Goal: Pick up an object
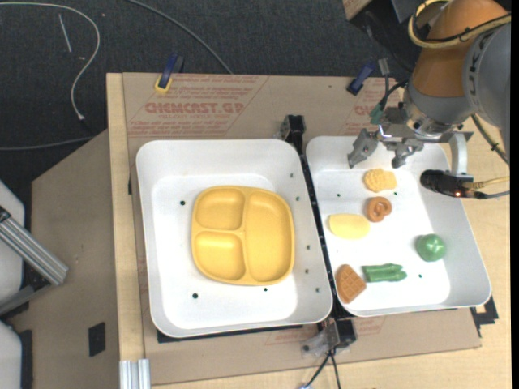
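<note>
**Gripper open above right bin, nothing held**

The bench carried two white bins side by side. The left bin held a yellow plate with three compartments, lying flat near its centre. The right bin held six small items.

The arm reached in from the right, its orange band showing above the wrist. The gripper hung over the far end of the right bin with its fingers spread apart and nothing between them.

Items in the right bin, largest first:
- A pale yellow oval lay near the bin's left wall, mid-length.
- A green bean lay across the near end, just beside a waffle to its left.
- A green ball sat apart toward the right wall.
- A yellow cookie lay just below the gripper's fingers, closest to them of all the items.
- A brown donut sat just beside the cookie on its near side, and close to the oval.

Whether the fingers touched the bin floor could not be determined.
</note>
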Robot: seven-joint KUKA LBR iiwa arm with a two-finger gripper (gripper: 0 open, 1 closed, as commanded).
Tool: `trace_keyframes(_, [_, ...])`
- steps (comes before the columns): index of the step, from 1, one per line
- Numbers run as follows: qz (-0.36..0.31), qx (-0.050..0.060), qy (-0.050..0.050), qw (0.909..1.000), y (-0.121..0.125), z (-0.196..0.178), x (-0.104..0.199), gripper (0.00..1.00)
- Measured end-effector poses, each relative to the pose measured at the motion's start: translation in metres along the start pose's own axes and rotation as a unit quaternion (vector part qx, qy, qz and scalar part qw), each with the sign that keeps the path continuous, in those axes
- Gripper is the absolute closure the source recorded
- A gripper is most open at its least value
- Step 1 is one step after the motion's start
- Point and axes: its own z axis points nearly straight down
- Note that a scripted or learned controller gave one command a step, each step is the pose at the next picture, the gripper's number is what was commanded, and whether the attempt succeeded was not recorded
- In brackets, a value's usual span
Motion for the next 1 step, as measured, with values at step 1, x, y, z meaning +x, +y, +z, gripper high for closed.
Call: trace_keyframes(1, [-0.001, -0.007, -0.001, 1.0000, 0.0031, -0.0082, 0.0002, 0.00])
